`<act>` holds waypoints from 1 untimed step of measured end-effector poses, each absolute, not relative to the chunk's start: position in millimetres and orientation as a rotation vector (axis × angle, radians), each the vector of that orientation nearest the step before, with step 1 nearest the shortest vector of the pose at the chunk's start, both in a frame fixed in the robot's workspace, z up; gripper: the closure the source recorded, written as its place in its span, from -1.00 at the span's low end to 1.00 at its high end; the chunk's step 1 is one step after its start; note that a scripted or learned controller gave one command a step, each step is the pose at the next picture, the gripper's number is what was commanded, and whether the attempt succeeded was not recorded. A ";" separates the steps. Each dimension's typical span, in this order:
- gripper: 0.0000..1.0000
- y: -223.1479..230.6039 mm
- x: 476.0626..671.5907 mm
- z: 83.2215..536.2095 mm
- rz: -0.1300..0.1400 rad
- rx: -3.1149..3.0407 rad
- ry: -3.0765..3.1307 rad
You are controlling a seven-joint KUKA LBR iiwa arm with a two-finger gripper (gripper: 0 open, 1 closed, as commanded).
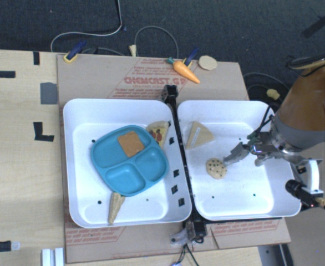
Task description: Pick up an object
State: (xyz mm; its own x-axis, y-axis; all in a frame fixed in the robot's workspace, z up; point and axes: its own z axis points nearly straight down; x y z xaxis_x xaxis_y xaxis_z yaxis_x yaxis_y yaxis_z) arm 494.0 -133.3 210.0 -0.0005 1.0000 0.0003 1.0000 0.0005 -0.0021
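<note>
A speckled round cookie (216, 168) lies on the floor of the right bin (234, 208). A pale wedge of cheese (199, 134) rests near that bin's upper left. My gripper (243, 158) hangs low in the right bin, just right of the cookie, with one finger (232, 155) reaching to the cookie's upper right edge. It looks open, and nothing sits between its fingers. The grey and orange arm (304, 110) covers the bin's right rim.
The left bin (79, 148) holds a blue divided plate (123, 176) with a brown toast slice (131, 143), a pizza slice (158, 131) and a cone (115, 206). A toy carrot (186, 71) and a tan disc (208, 63) lie on the cardboard behind the bins.
</note>
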 end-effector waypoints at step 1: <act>-1.00 -114.9 539.9 175.4 0.002 -2.216 -2.224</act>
